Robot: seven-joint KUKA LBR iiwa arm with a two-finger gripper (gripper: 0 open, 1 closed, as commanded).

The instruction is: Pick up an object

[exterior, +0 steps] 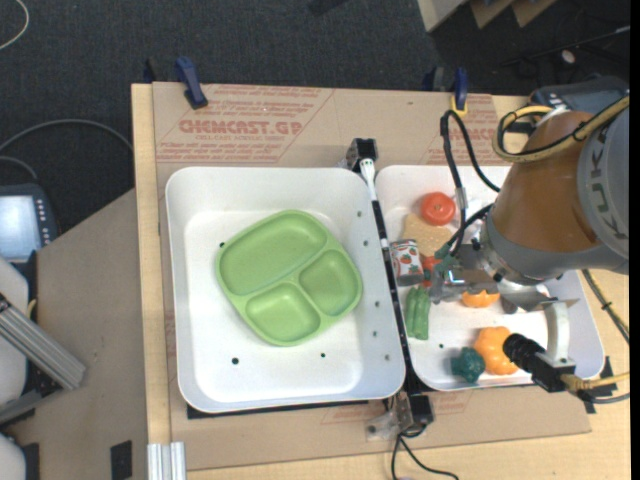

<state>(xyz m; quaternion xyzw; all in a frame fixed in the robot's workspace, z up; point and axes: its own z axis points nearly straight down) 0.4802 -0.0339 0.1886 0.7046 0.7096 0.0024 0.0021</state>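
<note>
While the arm leans in over the right bin (590, 353), its end effector (447, 276) sits low near that bin's left wall, and whether it is clenched or released, I cannot tell. Crowded just around it: a green pepper-like piece (417, 316), a small red-and-white carton (407, 259), a tomato (437, 206). Toward the near rim lie an orange toy (490, 347) and a teal lump (466, 365). Open room is across the divider, where the left bin (195, 298) carries a green divided plate (289, 277).

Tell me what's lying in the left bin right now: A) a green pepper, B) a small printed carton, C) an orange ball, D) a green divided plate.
D: the green divided plate lies alone in the left bin, while the small toys sit in the right bin under the arm.
</note>
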